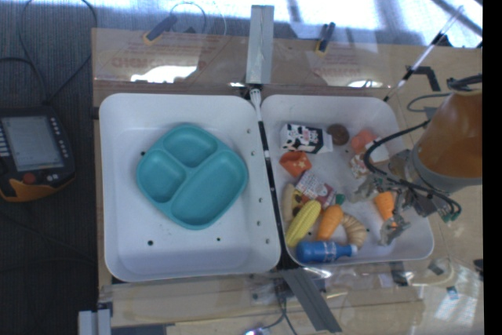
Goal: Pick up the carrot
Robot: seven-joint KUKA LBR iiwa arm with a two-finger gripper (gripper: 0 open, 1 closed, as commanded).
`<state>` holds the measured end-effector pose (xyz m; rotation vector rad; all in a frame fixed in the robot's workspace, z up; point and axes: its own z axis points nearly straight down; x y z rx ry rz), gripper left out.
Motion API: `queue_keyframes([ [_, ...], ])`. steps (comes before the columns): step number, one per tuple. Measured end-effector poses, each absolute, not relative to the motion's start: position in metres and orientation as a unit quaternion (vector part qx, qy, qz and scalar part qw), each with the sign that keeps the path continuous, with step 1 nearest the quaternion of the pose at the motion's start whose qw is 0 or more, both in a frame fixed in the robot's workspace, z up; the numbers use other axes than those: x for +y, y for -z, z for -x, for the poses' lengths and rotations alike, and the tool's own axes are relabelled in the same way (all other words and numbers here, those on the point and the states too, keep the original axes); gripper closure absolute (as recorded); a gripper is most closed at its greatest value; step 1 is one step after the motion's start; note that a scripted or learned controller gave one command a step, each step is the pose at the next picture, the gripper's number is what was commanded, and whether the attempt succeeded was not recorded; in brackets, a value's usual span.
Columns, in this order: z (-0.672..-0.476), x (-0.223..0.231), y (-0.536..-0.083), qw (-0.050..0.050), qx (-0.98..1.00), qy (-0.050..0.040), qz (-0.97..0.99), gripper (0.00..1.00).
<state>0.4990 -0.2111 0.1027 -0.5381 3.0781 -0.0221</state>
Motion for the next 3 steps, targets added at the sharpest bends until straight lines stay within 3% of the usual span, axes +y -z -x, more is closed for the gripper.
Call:
queue_keyframes([
  [1, -0.498, -0.203, -0.091, 0.004, 0.995, 0.0028, 0.100, 0.00],
  [2, -0.501, -0.203, -0.103, 0.009, 0.995, 0.0053, 0.100, 1.00],
  [3, -0.500, -0.203, -0.102, 0.008, 0.995, 0.0049, 0.100, 0.00],
])
